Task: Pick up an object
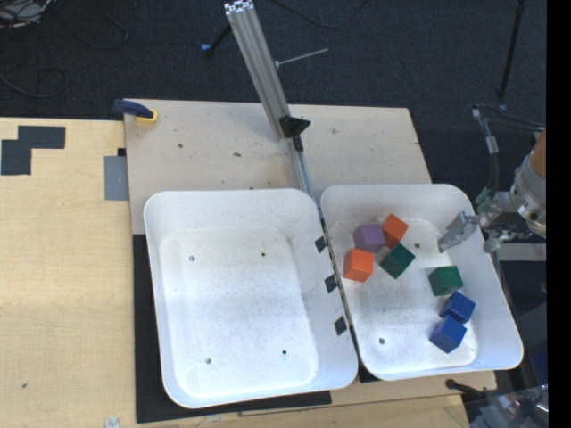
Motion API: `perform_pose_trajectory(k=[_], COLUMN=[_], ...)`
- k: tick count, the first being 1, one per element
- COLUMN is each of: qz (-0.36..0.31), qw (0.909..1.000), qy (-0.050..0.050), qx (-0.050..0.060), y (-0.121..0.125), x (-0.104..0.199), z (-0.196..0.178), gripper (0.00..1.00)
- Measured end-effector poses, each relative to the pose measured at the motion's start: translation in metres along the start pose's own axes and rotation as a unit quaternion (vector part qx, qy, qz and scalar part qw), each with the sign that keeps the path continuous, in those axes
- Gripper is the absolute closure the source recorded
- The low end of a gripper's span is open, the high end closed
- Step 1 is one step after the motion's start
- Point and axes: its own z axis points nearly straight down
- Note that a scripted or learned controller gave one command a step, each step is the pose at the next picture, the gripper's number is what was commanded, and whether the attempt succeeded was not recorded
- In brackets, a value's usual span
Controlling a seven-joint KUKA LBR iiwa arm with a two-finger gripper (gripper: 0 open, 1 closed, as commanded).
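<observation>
Green block (444, 280) sits just below-left of my gripper (457, 231) in the right bin (500, 328); whether my gripper is spread, can't tell.

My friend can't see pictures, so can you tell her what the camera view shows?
A robot gripper reaches in from the right over the right bin, which holds seven small blocks: two orange, one purple, two green and two blue. The left bin sits right beside it on the bench.
</observation>
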Motion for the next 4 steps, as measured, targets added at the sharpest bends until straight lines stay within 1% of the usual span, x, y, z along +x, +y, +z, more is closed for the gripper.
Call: perform_pose_trajectory(k=[1,2,3,4], qz=[0.001,0.001,0.001,0.003], qw=[1.0,1.0,1.0,0.9999], qy=[0.0,0.0,-0.001,-0.005], qx=[0.0,0.002,-0.001,-0.012], y=[0.0,0.002,0.0,0.006], x=[0.0,-0.009,-0.008,-0.011], z=[0.0,0.054,0.115,0.125], gripper=[0.0,0.0,0.0,0.0])
